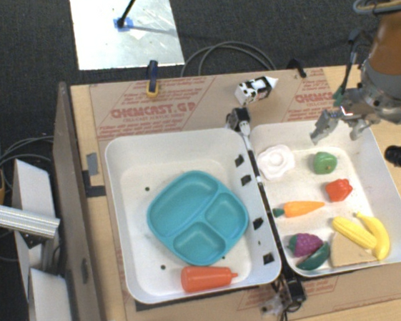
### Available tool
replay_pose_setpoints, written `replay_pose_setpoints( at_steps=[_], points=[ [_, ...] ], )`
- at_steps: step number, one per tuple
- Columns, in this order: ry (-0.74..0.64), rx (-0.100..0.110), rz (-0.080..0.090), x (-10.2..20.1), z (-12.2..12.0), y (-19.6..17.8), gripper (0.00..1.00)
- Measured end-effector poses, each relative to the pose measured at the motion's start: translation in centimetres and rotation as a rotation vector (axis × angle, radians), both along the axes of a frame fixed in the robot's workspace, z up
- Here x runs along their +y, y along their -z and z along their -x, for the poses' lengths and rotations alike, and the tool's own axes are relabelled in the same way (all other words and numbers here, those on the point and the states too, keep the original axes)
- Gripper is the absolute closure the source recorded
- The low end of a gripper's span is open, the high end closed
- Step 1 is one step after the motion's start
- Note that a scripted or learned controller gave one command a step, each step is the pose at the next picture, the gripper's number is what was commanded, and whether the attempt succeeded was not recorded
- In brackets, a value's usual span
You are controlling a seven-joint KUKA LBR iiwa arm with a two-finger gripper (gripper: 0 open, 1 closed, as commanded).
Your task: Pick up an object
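The right bin (395, 191) holds several toy foods: a white garlic-like piece (275, 160), a green apple (324, 162), a red pepper (339, 189), a carrot (303, 208), purple grapes (305, 242), a dark green piece (314, 257), a corn cob (352, 232) and a banana (376, 233). My gripper (339, 128) hangs over the far edge of this bin, up and to the right of the green apple. Its fingers are spread open with nothing between them.
The left bin (129, 200) holds a teal divided plate (199, 226) and an orange cylinder (207, 278) at its near edge. A black-and-white cow toy (256, 89) lies on the cardboard behind the bins. Black clips line the wall between the bins.
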State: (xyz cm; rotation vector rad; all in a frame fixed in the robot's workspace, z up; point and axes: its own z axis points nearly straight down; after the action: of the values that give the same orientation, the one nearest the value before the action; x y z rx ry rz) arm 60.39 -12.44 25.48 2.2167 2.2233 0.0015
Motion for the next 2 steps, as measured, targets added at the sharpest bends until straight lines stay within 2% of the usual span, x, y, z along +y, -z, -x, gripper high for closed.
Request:
replay_pose_setpoints(
  at_steps=[1,2],
  points=[
    [0.002,0.001,0.0,-1.4,-2.5,17.6,0.0],
    [0.003,0.007,-0.002,-0.5,4.3,17.1,0.0]
  ],
)
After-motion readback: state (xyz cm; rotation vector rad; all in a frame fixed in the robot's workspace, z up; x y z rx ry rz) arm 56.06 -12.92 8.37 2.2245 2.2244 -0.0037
